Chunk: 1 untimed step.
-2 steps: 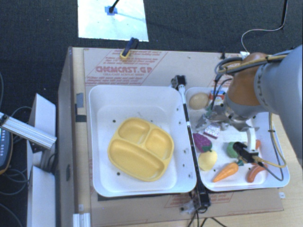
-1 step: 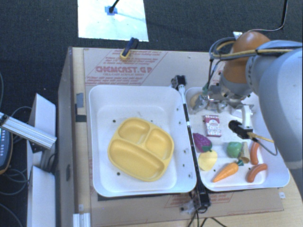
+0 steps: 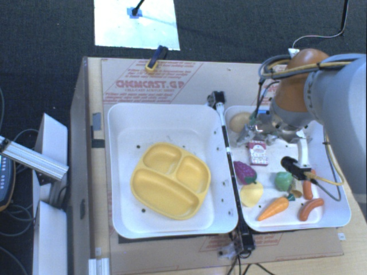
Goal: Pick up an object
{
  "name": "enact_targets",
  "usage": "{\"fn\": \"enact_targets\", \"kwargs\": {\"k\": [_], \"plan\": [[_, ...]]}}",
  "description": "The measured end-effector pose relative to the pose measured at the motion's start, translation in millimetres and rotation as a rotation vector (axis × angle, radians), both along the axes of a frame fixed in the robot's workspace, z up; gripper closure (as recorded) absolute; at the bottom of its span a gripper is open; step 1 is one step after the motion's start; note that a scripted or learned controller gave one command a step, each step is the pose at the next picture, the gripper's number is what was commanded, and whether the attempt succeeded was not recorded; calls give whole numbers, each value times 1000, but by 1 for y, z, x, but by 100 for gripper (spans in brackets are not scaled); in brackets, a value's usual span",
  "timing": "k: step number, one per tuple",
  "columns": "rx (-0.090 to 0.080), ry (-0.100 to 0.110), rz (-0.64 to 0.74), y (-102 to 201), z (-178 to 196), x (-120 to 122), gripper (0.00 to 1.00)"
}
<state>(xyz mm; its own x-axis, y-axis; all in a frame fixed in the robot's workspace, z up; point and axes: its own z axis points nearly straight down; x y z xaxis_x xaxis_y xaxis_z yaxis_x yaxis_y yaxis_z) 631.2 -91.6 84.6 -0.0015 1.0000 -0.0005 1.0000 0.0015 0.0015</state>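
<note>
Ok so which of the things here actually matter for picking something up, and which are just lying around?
For the job:
tool, low in the right bin
red and white carton
purple toy
carrot
green toy
sausage
yellow fruit

Lying about:
yellow divided plate in the left bin
yellow clamp on the board

Bench (image 3: 94,153) bearing two white bins (image 3: 120,171)

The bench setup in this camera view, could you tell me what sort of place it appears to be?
Probably a robotics lab test bench. A grey arm reaches over two white bins, one holding a yellow divided plate, the other toy food such as a carrot. Loose cables lie beside the bench.
</note>
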Motion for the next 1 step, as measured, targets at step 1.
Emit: {"fn": "enact_targets", "kwargs": {"k": [1], "plan": [[0,-3,2,0,11,1,100]]}}
